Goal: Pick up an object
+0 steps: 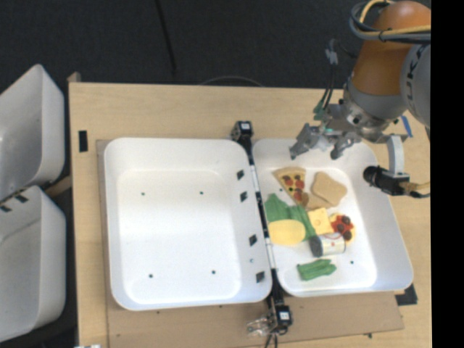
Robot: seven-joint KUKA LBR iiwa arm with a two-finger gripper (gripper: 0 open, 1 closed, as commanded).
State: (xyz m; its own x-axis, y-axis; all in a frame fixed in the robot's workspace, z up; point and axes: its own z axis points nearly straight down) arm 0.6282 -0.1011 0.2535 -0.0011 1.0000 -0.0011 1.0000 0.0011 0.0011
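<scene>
The hand [321,142] hangs above the far edge of the right bin [384,245], its two fingers spread wide with nothing between them. In the right bin lie a pizza slice [291,179], a slice of toast [329,189], a green leafy piece [278,210], a yellow round piece [286,232], a cheese square [319,218], red berries [344,225] and a green pod [316,269], clustered close together. The left bin [116,194] adjoins it on the table [181,107].

Gripper [320,143] apparently open above right bin [384,259], pizza slice [291,179], bread [328,189]
</scene>
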